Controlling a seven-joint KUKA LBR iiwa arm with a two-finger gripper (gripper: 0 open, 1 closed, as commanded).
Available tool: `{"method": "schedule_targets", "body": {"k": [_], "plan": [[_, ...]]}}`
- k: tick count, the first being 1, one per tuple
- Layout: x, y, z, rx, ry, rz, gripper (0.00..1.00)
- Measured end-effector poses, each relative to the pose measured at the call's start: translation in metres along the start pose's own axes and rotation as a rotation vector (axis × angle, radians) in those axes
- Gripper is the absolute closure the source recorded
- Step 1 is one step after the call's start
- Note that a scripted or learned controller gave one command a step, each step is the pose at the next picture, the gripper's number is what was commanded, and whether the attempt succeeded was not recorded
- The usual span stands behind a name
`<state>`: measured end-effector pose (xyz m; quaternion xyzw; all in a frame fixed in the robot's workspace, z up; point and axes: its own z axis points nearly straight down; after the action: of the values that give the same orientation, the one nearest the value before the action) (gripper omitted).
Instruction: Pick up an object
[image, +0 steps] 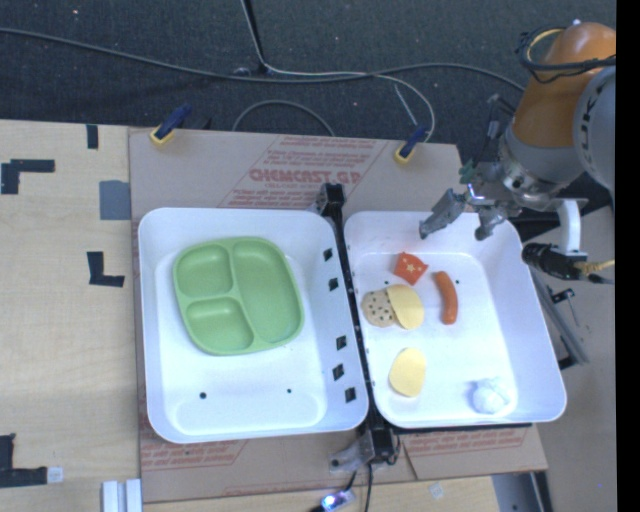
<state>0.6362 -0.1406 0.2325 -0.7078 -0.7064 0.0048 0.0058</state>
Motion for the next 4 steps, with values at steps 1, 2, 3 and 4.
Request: {"method": "schedule_targets", "body": {"k": [1,2,3,4], "plan": [[0.0,0.002,-0.008,-0.013,-0.002,-0.003,0.0],[-0.005,0.005,0.054,-0.008,-0.002,-0.003,0.0],[0.001,0.01,0.102,-0.009,-0.002,-0.004,0.0],[0.002,0.011,0.15,-0.014,-0.004,-0.004,0.0]]}}
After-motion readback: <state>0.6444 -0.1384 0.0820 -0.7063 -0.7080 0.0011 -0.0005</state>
